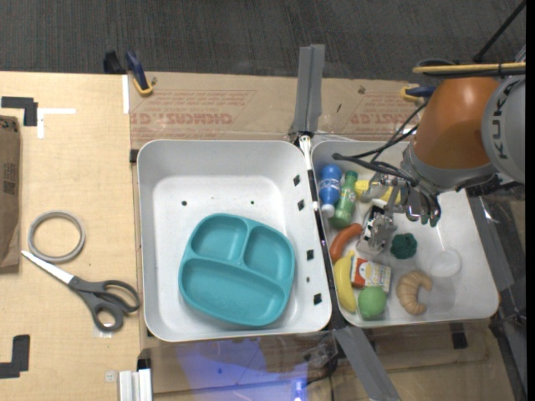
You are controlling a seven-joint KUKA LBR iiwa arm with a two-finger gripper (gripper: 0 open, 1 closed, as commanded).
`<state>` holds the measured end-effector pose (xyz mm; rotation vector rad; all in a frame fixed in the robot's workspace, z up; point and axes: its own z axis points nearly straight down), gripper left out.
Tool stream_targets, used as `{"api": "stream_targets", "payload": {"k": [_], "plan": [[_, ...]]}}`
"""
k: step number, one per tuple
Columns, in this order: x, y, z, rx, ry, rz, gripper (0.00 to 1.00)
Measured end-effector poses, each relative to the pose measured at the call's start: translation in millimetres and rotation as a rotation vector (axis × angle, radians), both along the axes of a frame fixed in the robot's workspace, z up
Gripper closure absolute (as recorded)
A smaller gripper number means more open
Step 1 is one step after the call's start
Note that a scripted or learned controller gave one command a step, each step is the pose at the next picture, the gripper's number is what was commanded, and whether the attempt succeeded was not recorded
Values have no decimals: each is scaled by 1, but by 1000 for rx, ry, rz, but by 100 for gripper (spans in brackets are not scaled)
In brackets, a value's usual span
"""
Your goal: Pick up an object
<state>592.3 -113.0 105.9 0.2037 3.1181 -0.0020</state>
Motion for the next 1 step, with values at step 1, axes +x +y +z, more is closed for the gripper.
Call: {"api": "stream_targets", "payload": {"k": [1], "plan": [[-20,13,-12,2,10,-101,0]]}}
